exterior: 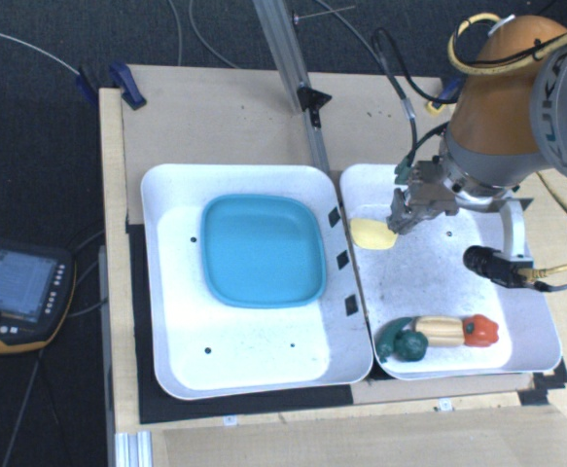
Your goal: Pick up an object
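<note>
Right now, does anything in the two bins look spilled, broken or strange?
Nothing stands out. The blue plate lies flat in the left bin; the yellow piece, green piece and wooden toy lie in the right bin.

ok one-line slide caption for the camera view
Gripper poised beside a yellow object in the right bin.

arm (516,86) cut off at right edge, yellow object (371,234) partly hidden by gripper (400,224)

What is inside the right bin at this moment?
In the right bin: a pale yellow object near its left wall with the gripper at it, and a green, tan and red cluster along the near edge. The arm covers its far corner.
</note>
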Action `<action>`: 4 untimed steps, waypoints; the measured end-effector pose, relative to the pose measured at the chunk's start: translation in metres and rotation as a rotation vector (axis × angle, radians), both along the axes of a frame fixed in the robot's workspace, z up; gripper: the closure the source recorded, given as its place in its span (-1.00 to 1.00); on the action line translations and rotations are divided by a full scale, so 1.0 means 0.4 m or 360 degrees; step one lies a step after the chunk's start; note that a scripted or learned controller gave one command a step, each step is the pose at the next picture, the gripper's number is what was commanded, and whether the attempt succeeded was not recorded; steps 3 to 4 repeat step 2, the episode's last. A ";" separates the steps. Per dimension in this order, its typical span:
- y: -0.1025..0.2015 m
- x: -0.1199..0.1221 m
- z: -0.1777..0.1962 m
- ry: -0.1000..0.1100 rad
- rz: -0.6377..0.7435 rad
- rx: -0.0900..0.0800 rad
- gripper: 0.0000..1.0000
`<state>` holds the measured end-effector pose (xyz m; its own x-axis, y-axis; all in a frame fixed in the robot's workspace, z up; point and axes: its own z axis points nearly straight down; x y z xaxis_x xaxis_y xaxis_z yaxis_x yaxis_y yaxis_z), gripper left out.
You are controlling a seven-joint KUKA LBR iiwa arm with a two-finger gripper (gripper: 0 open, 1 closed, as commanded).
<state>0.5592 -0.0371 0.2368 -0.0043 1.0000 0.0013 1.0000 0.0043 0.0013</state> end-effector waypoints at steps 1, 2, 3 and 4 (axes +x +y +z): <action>0.141 -0.021 0.022 0.0000 -0.0001 0.0000 1.00; 0.267 -0.023 0.015 0.0002 -0.0001 0.0000 1.00; 0.267 -0.023 0.015 0.0002 -0.0001 0.0000 1.00; 0.267 -0.023 0.015 0.0002 -0.0001 0.0000 1.00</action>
